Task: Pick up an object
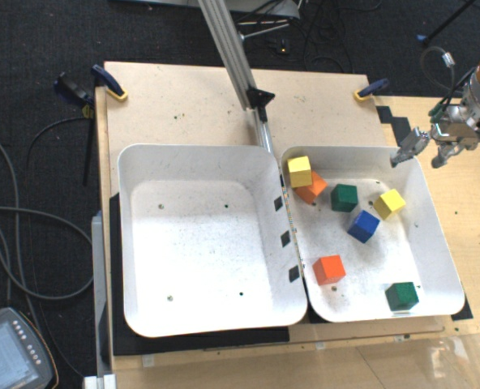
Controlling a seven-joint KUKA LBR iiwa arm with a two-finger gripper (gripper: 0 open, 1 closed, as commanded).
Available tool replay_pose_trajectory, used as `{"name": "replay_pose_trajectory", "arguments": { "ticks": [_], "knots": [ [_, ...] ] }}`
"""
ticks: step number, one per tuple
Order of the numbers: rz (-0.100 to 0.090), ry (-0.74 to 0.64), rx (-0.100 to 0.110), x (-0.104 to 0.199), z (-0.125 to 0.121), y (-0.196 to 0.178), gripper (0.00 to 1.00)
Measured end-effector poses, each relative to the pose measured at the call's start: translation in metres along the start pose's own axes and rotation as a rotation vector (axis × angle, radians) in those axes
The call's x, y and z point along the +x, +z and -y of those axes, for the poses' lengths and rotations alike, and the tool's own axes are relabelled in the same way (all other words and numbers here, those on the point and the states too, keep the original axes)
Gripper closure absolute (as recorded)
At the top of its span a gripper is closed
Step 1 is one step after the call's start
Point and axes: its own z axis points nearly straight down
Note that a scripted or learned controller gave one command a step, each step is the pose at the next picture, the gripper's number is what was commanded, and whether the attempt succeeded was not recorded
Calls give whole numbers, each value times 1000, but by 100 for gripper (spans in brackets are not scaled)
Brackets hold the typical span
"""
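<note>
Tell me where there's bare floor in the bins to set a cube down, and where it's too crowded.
The left bin has bare floor from wall to wall. In the right bin, free patches lie between the orange cube and the green cube, and along the far wall under the gripper. It is crowded around the yellow cube and the blue cube.

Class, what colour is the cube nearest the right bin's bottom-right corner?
Green: the cube, seen in the camera view.

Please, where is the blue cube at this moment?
The blue cube lies in the right bin, between the green cube and the yellow cube.
</note>
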Motion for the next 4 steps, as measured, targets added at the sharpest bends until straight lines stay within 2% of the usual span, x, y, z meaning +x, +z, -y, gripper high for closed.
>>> {"name": "replay_pose_trajectory", "arguments": {
  "ticks": [1, 2, 3, 4],
  "knots": [
    [2, -2, -4, 0, -1, -3, 0],
    [0, 0, 2, 1, -4, 61, 0],
    [1, -2, -1, 4, -9, 106, 0],
    [10, 0, -22, 1, -14, 136, 0]
  ]
}}
